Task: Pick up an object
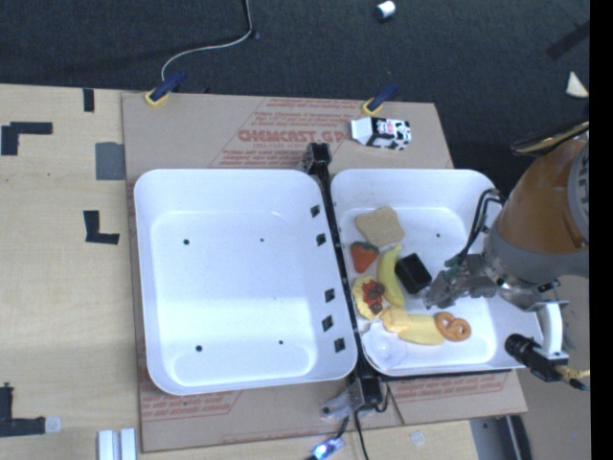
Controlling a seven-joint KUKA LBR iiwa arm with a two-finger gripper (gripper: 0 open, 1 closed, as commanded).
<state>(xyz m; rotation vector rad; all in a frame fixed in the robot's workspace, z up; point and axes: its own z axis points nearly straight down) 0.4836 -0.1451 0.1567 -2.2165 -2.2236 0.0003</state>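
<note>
No single object is named by the task, so the candidates are taken from the cluster lying in the right bin [479, 192], against its left wall. A tan slice of toy bread [380, 225] lies at the top; below it a small red piece [364, 256], a yellow banana [389, 276] and a black block [413, 273] are packed touching one another. Lower still a pale yellow piece [415, 330] and an orange pretzel-shaped ring [453, 328] are set side by side.

The gripper [442, 290] is seen just right of the black block and above the ring, low over the bin floor. Whether it is spread or closed cannot be told, since its tip is blurred against the clutter; nothing is shown held.

The main risk is judged to come from the crowding: a closing grasp may be landed between two items, so that both are nudged apart and neither is caught. The rounded banana may be squeezed out sideways. The flat ring may be missed altogether if the descent is stopped short. The left bin [230, 276] is well apart from all of this.
</note>
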